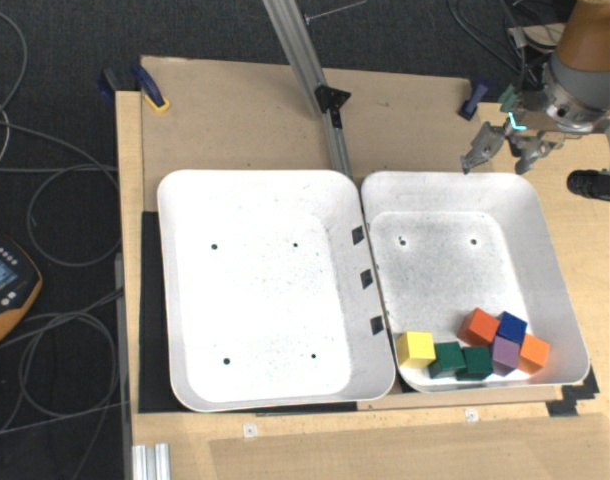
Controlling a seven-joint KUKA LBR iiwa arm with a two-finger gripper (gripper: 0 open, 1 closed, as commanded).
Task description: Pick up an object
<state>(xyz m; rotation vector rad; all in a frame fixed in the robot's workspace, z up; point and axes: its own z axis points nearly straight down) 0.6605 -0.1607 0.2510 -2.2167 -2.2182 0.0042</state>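
Hovering spread open and holding nothing above the far edge of the right bin (545,230), gripper (503,156) well apart from blocks (475,348) waiting at the near end; picking not yet begun

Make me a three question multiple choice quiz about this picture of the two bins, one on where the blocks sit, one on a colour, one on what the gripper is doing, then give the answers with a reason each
1. Where do the blocks lie?
A. spread over the left bin
B. bunched at the near edge of the right bin
C. on the bench beyond the bins

2. What colour is the block at the left end of the cluster?
A. yellow
B. purple
C. blue

3. How does the gripper stand?
A. shut on a block, lifted
B. pressed into the left bin
C. open, holding nothing, above the far rim of the right bin

Answers:
1 B, the cluster sits along that bin's near wall.
2 A, the yellow block is leftmost, next to the green blocks.
3 C, the gripper shows spread fingers with nothing between them, far from the blocks.
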